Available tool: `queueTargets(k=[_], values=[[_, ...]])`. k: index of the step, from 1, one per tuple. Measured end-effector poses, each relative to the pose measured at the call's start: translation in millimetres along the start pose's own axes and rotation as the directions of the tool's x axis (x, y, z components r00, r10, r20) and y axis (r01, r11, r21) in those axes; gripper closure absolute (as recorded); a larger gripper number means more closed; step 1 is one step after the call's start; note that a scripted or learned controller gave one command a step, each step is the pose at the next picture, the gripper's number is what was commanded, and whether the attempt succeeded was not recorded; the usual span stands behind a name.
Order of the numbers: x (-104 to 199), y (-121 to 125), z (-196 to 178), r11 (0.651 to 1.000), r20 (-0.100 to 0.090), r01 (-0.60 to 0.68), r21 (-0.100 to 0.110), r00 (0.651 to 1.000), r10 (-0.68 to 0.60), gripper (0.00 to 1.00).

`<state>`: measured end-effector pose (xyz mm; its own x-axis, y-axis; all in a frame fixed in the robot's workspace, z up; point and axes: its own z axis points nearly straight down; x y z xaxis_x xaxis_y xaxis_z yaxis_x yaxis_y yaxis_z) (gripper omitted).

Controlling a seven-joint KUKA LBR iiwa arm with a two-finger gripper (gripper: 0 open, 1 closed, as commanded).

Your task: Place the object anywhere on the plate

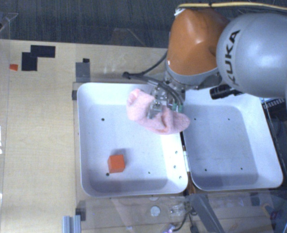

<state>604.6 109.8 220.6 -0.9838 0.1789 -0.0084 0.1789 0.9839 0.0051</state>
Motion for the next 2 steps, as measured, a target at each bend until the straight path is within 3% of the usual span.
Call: queueTargets(k=[1,2], values=[[26.0,44.0,-4.5,0.984,0.000,0.177,-0.001,0.984,-0.177,1.00],[25.9,43.9,-4.9,0.984,0.001,0.176,-0.001,0.984,-0.176,0.00]])
